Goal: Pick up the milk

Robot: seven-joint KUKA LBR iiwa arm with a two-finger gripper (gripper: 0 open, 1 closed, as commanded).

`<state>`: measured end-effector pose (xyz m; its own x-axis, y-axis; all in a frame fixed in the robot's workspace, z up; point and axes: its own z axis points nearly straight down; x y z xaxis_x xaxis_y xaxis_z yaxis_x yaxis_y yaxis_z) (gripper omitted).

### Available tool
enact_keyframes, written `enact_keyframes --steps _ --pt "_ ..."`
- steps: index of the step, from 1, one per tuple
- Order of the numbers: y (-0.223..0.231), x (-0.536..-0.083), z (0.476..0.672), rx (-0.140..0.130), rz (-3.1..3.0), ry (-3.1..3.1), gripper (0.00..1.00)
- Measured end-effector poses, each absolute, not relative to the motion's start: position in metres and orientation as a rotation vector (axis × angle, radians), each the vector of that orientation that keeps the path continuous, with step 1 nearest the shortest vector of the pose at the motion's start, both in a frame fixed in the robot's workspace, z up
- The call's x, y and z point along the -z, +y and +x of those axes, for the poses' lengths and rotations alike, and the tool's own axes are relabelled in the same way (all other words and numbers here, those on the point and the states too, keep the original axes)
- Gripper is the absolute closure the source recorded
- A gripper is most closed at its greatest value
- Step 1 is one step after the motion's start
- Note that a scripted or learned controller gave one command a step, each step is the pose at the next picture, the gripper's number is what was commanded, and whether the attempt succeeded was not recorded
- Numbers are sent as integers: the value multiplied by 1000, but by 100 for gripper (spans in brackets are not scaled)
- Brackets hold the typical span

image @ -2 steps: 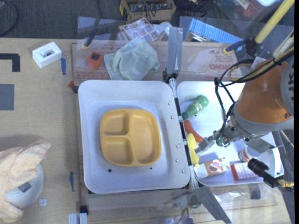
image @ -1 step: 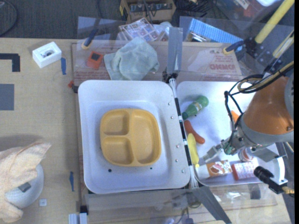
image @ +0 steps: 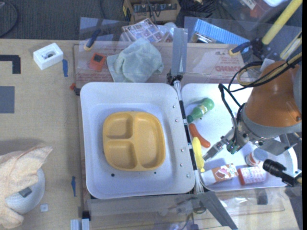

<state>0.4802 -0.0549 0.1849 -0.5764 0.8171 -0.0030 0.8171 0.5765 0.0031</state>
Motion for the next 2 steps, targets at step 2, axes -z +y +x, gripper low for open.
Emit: enact_keyframes --steps 2 --pt "-55 -185 480 -2 1444 2785 0"
